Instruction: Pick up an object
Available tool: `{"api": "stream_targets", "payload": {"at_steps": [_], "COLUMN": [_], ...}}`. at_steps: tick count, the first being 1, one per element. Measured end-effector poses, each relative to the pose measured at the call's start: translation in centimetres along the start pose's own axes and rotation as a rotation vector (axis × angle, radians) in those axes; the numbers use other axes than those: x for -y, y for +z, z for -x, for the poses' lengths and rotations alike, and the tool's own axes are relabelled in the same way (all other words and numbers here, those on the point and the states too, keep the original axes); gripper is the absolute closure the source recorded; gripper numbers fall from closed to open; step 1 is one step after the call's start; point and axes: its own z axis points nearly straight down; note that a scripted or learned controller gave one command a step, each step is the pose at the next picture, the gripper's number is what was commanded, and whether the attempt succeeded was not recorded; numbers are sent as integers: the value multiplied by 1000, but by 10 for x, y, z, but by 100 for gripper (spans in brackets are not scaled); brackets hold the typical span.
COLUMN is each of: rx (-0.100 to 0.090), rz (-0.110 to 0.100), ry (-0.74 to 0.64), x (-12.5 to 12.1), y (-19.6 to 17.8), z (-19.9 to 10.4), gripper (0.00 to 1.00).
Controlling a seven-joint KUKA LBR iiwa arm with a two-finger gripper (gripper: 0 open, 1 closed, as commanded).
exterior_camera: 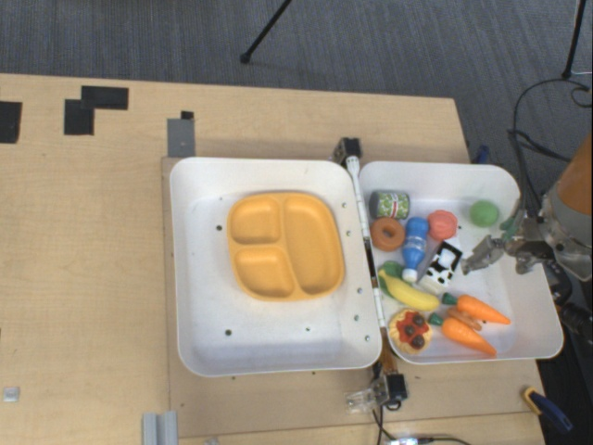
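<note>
White bins (199,341) on pale wood worktop (83,276). Yellow-orange divided plate (283,246). Green can (390,203), brown donut (386,235), blue bottle (415,241) with white cap, red ball (443,222), green ball (483,213), black-and-white cube (445,262), yellow banana (409,292), two orange carrots (474,324). Grey carpet (167,21).

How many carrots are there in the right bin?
2. Both lie in the right bin near its front right corner: one carrot above, the other carrot just below it, beside the tart. More could be hidden under the toys.
</note>
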Motion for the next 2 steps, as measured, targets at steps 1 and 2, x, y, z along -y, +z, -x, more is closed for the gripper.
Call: {"api": "stream_targets", "payload": {"at_steps": [1, 2], "rx": [3, 7], "rz": [8, 11], "ry": [-283, -597], "x": [4, 3], "y": [130, 130], "z": [-34, -38], "gripper": [0, 0]}}
